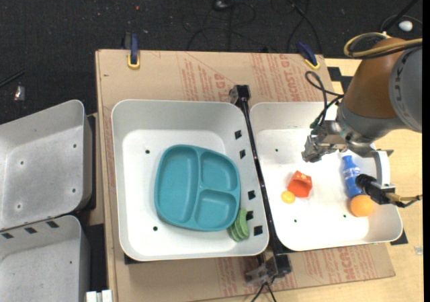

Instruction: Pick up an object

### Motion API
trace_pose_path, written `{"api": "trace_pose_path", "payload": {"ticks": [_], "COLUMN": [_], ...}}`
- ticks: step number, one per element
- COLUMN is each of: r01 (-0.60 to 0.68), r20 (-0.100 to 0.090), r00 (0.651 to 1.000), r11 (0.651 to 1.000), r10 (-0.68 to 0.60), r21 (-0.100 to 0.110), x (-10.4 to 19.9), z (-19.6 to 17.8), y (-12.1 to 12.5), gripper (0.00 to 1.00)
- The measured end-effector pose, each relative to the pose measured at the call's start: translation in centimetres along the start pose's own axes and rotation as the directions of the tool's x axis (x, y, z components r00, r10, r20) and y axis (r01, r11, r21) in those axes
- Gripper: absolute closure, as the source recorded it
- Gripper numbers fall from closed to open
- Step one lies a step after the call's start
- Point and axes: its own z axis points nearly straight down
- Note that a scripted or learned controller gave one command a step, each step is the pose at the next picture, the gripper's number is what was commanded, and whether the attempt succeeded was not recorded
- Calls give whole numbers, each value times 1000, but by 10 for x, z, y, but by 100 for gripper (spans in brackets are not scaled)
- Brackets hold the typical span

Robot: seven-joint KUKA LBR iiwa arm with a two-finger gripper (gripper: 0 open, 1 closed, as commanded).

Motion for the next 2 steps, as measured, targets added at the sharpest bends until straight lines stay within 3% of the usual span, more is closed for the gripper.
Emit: {"api": "trace_pose_path", "payload": {"ticks": [2], "r01": [4], "r20": [0], "r00": [1000], "r11": [1000], "r10": [-4], "r21": [-1], "x": [0], "z": [-93], "y": [-6], "gripper": [100]}}
